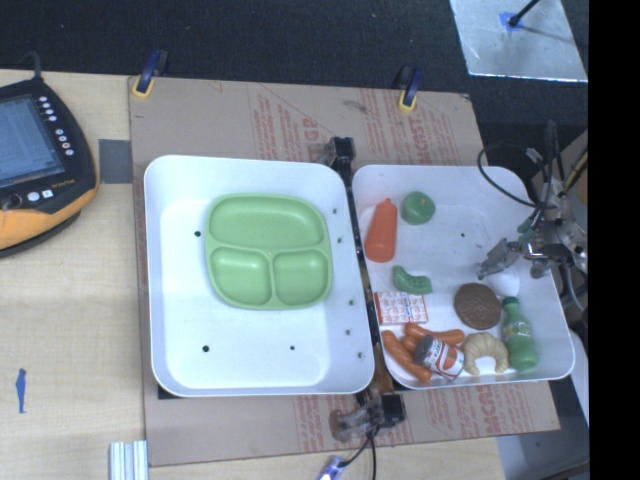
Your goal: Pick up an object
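Hovering at the right bin's right rim, pincer sits above the white floor; whether it is wide or narrow, cannot tell. Nothing seen held. Just below it: brown round cookie and green bottle. Farther left: green ball, orange bottle. Well left, green divided plate in the left bin.

Grey metal two-finger gripper at the right margin, with 2 slender, dull-grey fingers extending from a compact body of grey and dark parts. A thin black cable loops from the assembly, beside a short yellowish strip; finer detail is blurred.
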`<state>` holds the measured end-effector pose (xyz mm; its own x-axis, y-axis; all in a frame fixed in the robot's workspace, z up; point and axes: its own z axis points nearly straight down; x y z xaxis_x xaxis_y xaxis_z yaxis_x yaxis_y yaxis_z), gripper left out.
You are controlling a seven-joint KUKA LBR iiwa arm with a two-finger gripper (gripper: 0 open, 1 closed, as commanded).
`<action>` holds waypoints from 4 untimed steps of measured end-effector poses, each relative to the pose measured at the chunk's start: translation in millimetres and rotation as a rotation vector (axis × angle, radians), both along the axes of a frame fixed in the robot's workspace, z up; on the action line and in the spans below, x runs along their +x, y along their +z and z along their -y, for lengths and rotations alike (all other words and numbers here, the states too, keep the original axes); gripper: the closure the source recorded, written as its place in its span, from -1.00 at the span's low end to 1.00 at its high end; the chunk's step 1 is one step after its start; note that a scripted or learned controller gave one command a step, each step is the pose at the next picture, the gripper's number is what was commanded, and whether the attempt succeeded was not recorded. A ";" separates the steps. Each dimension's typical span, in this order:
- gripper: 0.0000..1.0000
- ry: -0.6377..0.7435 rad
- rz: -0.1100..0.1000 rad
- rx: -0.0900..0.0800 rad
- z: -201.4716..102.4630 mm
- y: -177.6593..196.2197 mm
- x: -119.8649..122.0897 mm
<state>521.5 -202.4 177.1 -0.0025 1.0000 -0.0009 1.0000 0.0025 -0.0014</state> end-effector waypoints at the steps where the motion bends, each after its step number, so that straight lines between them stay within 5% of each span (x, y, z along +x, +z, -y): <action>1: -1.00 0.004 -0.003 0.000 -29.8 -75.2 -7.2; 2: 1.00 0.009 -0.004 -0.002 -28.4 -64.8 -7.0; 3: -1.00 0.009 -0.004 -0.002 -28.5 -64.8 -7.0; 4: -1.00 0.005 -0.002 0.000 -67.3 -85.5 51.1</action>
